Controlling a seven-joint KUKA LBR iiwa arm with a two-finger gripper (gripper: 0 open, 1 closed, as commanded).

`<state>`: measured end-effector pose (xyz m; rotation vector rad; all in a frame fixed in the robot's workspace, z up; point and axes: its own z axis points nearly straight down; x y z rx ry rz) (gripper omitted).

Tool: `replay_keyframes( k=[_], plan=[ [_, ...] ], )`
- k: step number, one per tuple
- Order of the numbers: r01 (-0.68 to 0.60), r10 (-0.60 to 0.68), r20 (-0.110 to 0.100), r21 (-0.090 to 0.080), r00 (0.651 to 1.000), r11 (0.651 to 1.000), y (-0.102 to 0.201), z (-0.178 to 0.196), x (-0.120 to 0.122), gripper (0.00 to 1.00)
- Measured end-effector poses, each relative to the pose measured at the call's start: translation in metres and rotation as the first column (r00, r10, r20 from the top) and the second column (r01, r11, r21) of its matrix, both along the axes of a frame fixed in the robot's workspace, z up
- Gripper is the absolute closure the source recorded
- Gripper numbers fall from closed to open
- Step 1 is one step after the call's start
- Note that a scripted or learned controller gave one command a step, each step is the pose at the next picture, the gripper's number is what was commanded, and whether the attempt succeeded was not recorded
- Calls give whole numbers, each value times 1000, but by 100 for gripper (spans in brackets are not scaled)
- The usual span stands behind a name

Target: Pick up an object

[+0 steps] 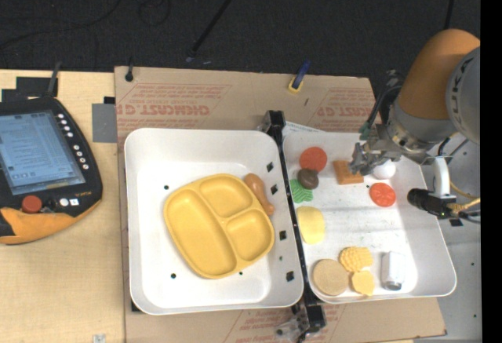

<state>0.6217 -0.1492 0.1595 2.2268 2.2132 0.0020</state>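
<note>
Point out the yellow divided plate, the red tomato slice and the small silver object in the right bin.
yellow divided plate (205,217): camera view, on its large left compartment.
red tomato slice (383,195): camera view, on the slice's middle.
small silver object (390,270): camera view, on its middle.

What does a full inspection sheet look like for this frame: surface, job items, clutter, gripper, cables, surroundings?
Surface: two white bins side by side on cardboard; left bin, right bin.
Job's things: right bin holds a red round piece, an orange block, a red slice, a green piece, a pale yellow piece, a corn piece, a tan disc and a grey piece.
Clutter: yellow divided tray in the left bin, with a sausage-like piece at its edge.
Gripper: gripper low over the orange block; fingers unclear.
Cables: dark cables behind the bench.
Surroundings: control pendant at left.
</note>
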Motion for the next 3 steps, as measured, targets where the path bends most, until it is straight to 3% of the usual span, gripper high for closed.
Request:
replay_keyframes(
  k=[1,2,3],
  plan=[
    [-4,4,0,0,1000,1000,3,61,-3,100],
    [-6,6,-2,1,1000,1000,3,68,-3,100],
    [-9,9,-2,2,1000,1000,48,71,9,100]
  ],
)
